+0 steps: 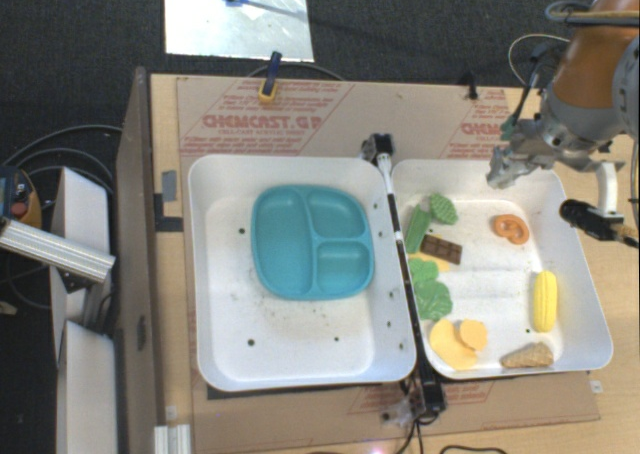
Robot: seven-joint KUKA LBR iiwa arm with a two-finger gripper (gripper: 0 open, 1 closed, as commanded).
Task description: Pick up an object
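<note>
Nothing picked yet; task is at the approach step. Likely targets all lie in the right bin: orange pretzel-like piece nearest the gripper, yellow corn cob by the right wall, brown chocolate bar w/ green leafy pieces around it near the divider, yellow-orange round slices and a tan wedge at the front edge. All look small, flat-ish, lying loose on the white floor, mostly apart from each other.

Gripper hangs over the bin's far right corner, above the rim; can't tell how its tips are set, and nothing visibly in it. Next move, I'd judge: shift toward the pretzel piece, drop straight down, close.

Left bin has a blue divided plate. Both bins sit on cardboard on the table.
</note>
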